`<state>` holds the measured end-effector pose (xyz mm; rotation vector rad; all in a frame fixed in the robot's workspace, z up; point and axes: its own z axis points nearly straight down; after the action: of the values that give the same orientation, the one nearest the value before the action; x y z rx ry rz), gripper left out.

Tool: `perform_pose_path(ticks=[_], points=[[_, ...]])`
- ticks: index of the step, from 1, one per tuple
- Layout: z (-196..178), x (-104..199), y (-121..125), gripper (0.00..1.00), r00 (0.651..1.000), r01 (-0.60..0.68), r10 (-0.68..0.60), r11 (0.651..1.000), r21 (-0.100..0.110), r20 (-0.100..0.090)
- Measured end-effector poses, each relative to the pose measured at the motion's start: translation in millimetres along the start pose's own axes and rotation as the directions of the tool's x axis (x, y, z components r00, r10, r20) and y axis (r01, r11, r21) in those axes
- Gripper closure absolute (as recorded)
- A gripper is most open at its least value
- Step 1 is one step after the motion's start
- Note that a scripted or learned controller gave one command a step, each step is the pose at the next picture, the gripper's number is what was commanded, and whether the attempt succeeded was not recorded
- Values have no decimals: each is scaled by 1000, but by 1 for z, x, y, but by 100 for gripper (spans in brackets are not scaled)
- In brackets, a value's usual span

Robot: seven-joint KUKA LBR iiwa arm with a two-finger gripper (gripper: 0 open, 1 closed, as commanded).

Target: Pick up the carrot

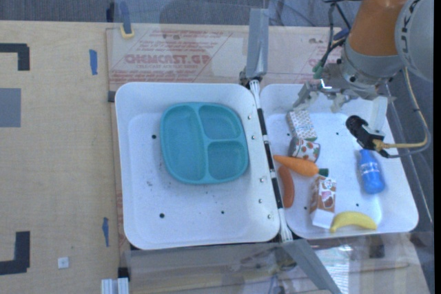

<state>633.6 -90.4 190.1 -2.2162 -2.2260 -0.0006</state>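
Note:
The carrot (298, 164) is orange with a green tip and lies on its side near the left wall of the right bin (400, 213). Its thick end points left toward the divider. My gripper (320, 98) hangs over the far part of the same bin, above and slightly right of the carrot and well apart from it. Its fingers are spread open with nothing between them; the left fingertip (302, 98) is just above a small patterned box (302, 123).
A second small box (306, 148) touches the carrot's far side. A red-orange sausage (287, 188), a carton (322, 197), a banana (353, 221) and a blue bottle (371, 173) share the right bin. A teal divided plate (204, 142) sits in the left bin (138, 169).

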Motion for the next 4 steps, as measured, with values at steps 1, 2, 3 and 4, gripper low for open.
perform_pose_path(ticks=[1, 2, 3, 4], points=[[102, -22, 14, 0, 998, 60, -59, 998, -7, 2], [88, -55, -50, 0, 960, 281, -281, 960, -1, 0], [102, -23, 21, 0, 943, 332, -332, 943, -7, 4], [101, -24, -12, 0, 947, 320, -320, 947, -6, 3]])
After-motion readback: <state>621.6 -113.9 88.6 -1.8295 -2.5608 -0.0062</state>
